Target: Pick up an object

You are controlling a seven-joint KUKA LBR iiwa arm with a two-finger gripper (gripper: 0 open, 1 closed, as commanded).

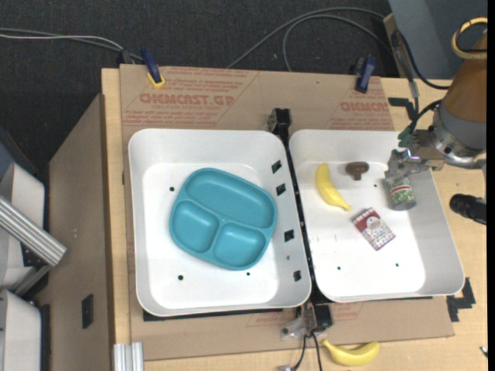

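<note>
Left bin [147,168] holds a teal tray [223,218]; right bin [433,238], a banana [330,188].

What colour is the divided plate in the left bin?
Teal blue: the divided plate shows plainly in the camera view, lying in the left bin.

A: Arm [469,91] cut off by the right edge above the gripper [401,178]. Fingers hidden by the wrist hardware, can't tell their state.
B: Small can [401,194] right under the gripper?
A: Top covered, label too small to read. Contact unclear.
</note>
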